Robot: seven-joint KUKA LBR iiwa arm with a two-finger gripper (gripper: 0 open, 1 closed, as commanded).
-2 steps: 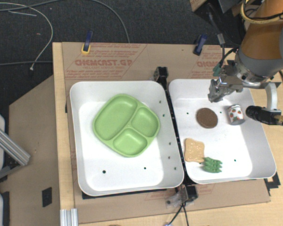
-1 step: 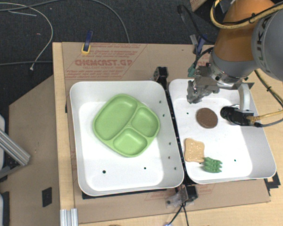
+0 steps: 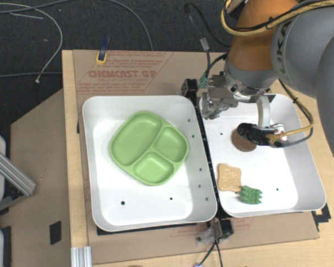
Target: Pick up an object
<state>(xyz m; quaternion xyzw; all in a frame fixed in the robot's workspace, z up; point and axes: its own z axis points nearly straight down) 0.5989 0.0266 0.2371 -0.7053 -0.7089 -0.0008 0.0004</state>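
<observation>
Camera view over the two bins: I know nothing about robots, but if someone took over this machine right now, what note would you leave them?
Claw: hangs over the far left corner of the right bin, beside the divide between the bins. I see no object in it.
Things: the green divided plate lies in the left bin. The right bin has a brown round piece, a tan toast-like slice and a small green toy.
Done: nothing lifted, as far as I can see.
Left: lower onto one object, grip it and raise it.
</observation>
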